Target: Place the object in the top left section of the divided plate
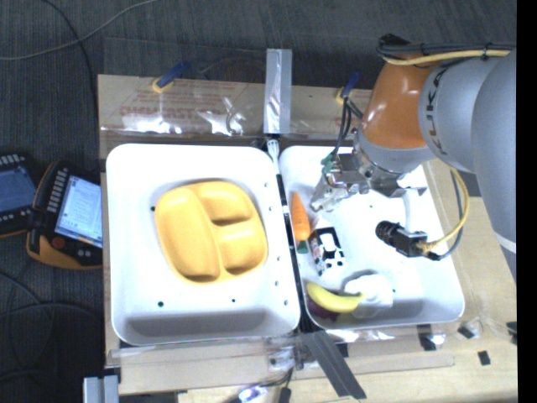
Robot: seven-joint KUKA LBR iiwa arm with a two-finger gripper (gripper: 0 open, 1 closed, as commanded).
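The banana (333, 298) lies nearest, along the near wall of the right bin (436, 296), with a pale cup-like thing (373, 288) touching it. Just beyond sit a small black-and-white block (325, 248) and, against the bin's left wall, a carrot (299, 215).

Which of these is the object to move cannot be told; all of them are in the right bin. The yellow divided plate (211, 228) sits in the left bin (134, 309), its far-left section bare.

The gripper (325, 193) hangs low over the far part of the right bin, just right of the carrot's far end. Nothing shows between its fingers, and whether they stand wide or narrow cannot be told.

Likely trouble: the carrot hugs the wall, so a finger may strike the rim, or the carrot roll aside. Crowded neighbours near the block and banana could be nudged.

The arm (436, 99) reaches in from the right, wrist bent downward.
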